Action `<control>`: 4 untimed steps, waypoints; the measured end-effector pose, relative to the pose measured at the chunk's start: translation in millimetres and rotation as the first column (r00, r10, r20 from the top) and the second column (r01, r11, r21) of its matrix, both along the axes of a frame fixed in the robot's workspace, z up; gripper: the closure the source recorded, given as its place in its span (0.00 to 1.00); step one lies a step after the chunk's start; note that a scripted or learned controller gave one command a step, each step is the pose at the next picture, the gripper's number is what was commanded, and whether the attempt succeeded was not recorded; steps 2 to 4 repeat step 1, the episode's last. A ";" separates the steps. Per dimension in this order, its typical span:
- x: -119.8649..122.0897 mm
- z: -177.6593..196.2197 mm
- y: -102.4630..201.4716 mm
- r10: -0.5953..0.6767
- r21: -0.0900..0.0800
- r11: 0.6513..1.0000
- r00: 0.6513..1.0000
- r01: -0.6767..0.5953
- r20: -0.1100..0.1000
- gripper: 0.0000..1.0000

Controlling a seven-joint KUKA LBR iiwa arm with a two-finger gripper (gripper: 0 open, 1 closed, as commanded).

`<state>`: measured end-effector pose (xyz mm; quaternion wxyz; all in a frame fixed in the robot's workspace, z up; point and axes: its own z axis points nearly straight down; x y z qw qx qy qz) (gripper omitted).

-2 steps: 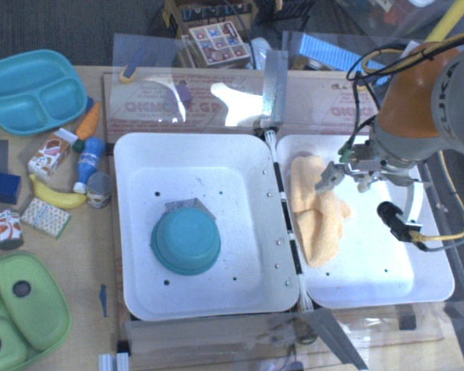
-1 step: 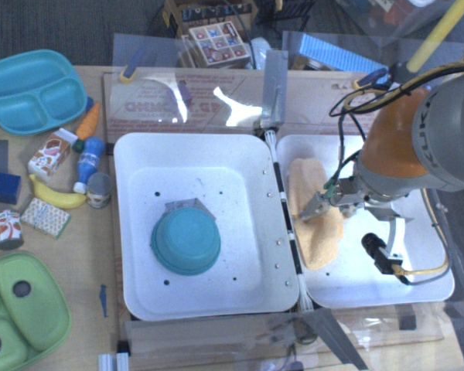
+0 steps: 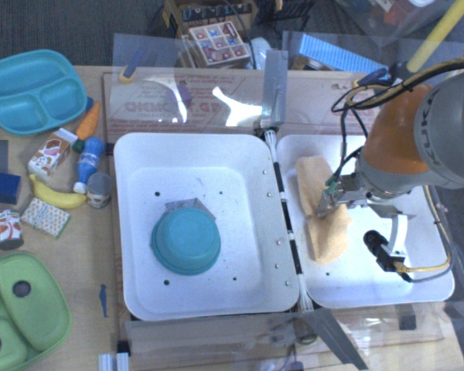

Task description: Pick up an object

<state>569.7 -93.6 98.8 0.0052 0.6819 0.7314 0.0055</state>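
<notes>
Two shallow white bins sit side by side on a wooden bench [image 3: 85, 300], seen from above at a slant. The left bin [image 3: 139, 168] holds a round teal bowl [image 3: 186, 240], turned upside down, lying toward the near-left part of the bin floor, with a small grey scrap [image 3: 184, 205] just behind it.

The right bin [image 3: 433, 284] holds a long tan, bread-like piece [image 3: 325, 222] lying lengthwise along its left side, close to the wall shared with the other bin. The grey arm with its orange band [image 3: 394, 141] reaches in from the right, and its tool [image 3: 330, 195] is down at the middle of the tan piece, on its right edge, touching or nearly touching it. I cannot tell whether the tool is spread or pressed together; the wrist body hides that. A black cable plug [image 3: 379, 250] and a yellowish cable hang just below the wrist over the bin floor.

On the bench to the left of the bins lie scattered toys: a teal divided tray [image 3: 32, 91] at the far corner, a green divided tray [image 3: 19, 315] at the near corner, a banana [image 3: 56, 193], a blue and white bottle [image 3: 87, 163], an orange carrot [image 3: 88, 120], a small carton [image 3: 49, 153], a blue block [image 3: 7, 186] and a small can [image 3: 7, 228]. Behind the bins stands a clear plastic panel [image 3: 185, 103].
</notes>
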 end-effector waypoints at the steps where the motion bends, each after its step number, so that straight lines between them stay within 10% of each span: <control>1: 63.8 104.4 5.4 0.355 -0.003 0.935 0.935 -0.355 -0.015 1.00; 4: 63.8 104.4 5.4 0.355 -0.003 0.935 0.935 -0.355 -0.015 1.00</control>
